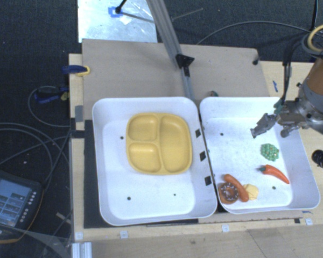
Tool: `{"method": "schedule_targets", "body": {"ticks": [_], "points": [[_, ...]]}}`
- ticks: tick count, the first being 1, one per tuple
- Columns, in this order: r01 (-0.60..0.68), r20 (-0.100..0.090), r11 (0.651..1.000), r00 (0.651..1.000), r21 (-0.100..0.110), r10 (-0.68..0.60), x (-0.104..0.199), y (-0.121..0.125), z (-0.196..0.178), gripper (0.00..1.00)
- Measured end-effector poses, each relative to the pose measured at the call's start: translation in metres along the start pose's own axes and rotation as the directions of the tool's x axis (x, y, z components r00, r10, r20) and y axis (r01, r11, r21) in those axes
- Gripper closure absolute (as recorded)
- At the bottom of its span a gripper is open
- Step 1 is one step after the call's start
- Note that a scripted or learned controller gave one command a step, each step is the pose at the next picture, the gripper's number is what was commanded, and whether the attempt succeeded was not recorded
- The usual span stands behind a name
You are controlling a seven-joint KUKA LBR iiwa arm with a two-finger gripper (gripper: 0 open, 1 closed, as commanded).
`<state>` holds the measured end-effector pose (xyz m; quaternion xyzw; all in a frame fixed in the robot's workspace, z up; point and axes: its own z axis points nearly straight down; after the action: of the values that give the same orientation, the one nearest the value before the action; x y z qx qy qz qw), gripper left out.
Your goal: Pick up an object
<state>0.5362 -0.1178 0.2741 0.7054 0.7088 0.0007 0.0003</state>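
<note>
Over the right-hand shallow white plastic bin (299,160), the grey metal two-finger gripper (273,127) is hovering with its jaws spread and nothing between them. Below it, a bumpy green broccoli-like piece (269,152) is lying beside a glossy orange-red chilli pepper (275,173). Near the front corner, a brown ring doughnut (226,193), a red sausage (235,186) and a pale yellow lump (252,191) are sitting together. The left-hand white bin (105,160) is holding a smooth yellow three-compartment plate (159,143).
</note>
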Motion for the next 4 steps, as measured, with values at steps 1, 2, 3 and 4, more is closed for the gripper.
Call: {"method": "schedule_targets", "body": {"ticks": [1,2,3,4], "points": [[-0.002,0.000,1.000,1.000,-0.001,0.002,0.000,0.000,0.000,0.00],[-0.005,0.001,1.000,1.000,0.003,0.005,-0.006,0.002,0.044,0.00],[-0.004,0.000,1.000,1.000,0.006,0.004,-0.006,-0.002,0.106,0.00],[-0.005,-0.001,1.000,1.000,0.005,0.005,0.004,0.000,0.156,0.00]]}}
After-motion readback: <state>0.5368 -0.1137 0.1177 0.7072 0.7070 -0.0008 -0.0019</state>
